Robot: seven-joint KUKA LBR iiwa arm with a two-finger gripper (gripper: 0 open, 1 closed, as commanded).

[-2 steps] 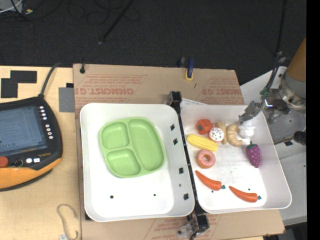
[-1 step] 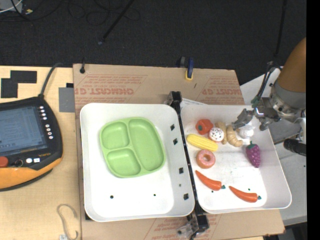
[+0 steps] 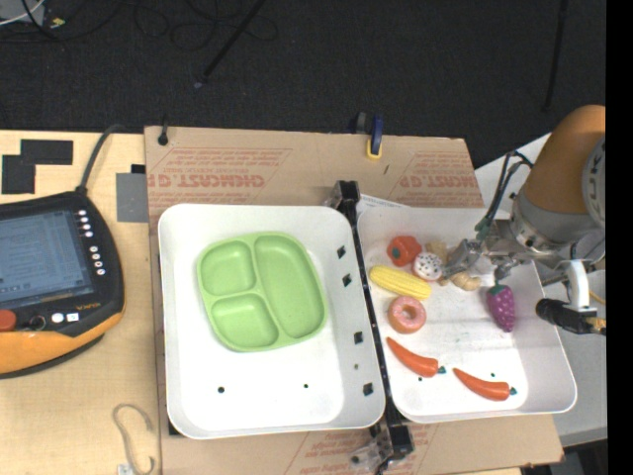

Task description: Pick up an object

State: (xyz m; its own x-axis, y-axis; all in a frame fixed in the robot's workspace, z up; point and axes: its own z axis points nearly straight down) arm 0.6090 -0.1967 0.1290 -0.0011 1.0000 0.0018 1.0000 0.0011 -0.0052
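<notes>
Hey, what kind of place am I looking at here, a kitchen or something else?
Most likely a robotics lab, not a kitchen: a grey arm's gripper works over plastic toy food such as the corn, a teach pendant lies on the bench, and cables trail behind.

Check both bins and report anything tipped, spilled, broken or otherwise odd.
Nothing stands out. The green divided plate lies flat in the left bin, slightly turned. In the right bin the toy foods, including the corn, donut, grapes and two chili peppers, lie loose and look intact.
</notes>
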